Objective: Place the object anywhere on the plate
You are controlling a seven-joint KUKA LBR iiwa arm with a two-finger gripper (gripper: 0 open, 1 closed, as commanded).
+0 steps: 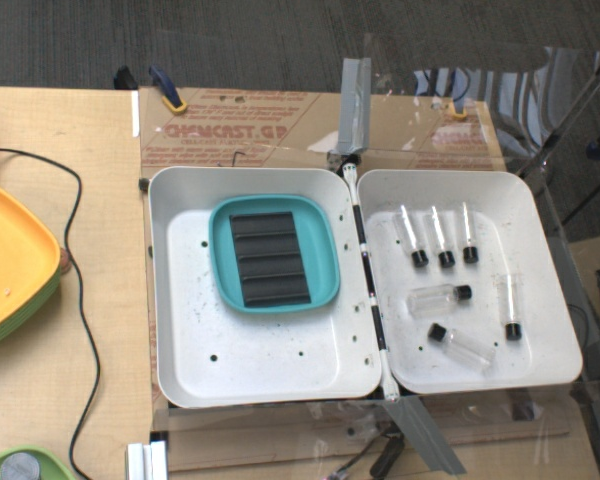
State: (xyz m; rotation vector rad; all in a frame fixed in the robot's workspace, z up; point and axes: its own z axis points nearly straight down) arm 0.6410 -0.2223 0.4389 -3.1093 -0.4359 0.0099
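Note:
A teal plate (324, 258) with rounded corners lies in the left white bin (180, 298), towards its upper middle. A dark ribbed rectangular insert (269, 258) rests on the plate. In the right white bin (540, 358) lie several clear vials with black caps: three stand in a row near the top (443, 238), one lies on its side in the middle (440, 296), one lies near the bottom (458, 345), and one lies at the right (510, 310).
Stacked yellow and green plates (10, 268) sit on the wooden table at the far left, with a black cable (80, 298) running past them. A cardboard sheet (280, 128) lies behind the bins. A grey upright post (354, 108) stands at the bins' rear join.

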